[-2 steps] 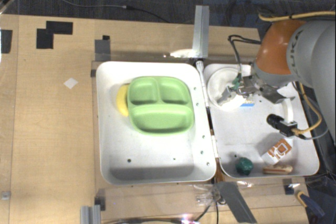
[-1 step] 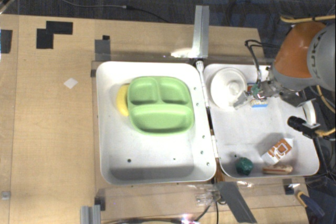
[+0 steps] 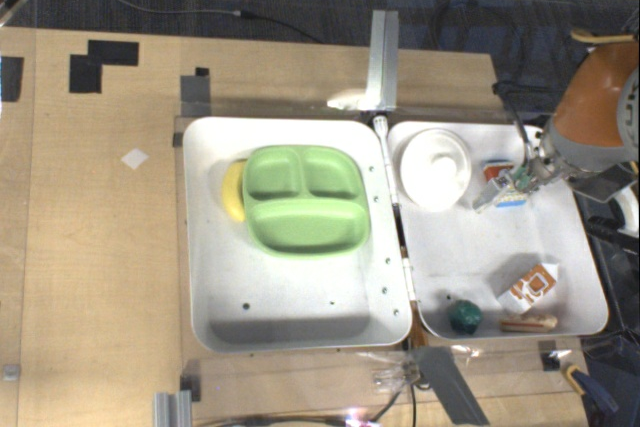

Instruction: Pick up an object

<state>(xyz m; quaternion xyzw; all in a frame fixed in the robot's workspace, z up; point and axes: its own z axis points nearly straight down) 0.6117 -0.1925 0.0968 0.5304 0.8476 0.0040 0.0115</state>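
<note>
The right bin (image 3: 560, 255) holds a white bowl (image 3: 435, 167) at its far left, a small red and blue packet (image 3: 502, 185), an orange and white carton (image 3: 530, 285), a dark green ball (image 3: 464, 317) and a brown stick-like piece (image 3: 527, 323) near the front wall. My gripper (image 3: 512, 183) reaches in from the right and sits low over the red and blue packet, just right of the bowl. The packet is partly covered by the gripper.
The left bin (image 3: 290, 305) holds a green divided plate (image 3: 303, 198) with a yellow item (image 3: 232, 192) poking out from under its left side. A metal post (image 3: 384, 60) stands behind the two bins. The grey and orange arm (image 3: 598, 110) overhangs the right bin's far right corner.
</note>
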